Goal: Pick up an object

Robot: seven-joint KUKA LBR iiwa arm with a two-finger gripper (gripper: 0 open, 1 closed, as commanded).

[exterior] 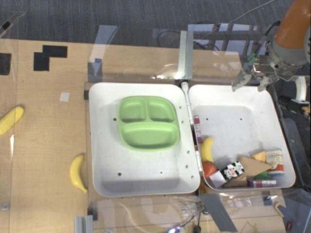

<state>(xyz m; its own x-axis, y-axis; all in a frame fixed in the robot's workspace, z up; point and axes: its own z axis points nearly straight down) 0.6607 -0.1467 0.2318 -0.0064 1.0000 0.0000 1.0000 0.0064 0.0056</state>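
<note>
No text can be read anywhere (the small packages (262, 171) in the right bin (233, 115) are too blurred).

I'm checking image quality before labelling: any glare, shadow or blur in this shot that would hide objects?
Camera view: sharp overall; pale glare streaks on the clear panels behind the two shallow white bins; a soft shadow along the left bin's near wall, below the green divided plastic plate; the small items piled in the right bin's near corner are cluttered and hard to separate.

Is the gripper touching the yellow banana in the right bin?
Apart. The camera view shows the gripper above the right bin's far edge, with bare white floor between it and the banana.
</note>
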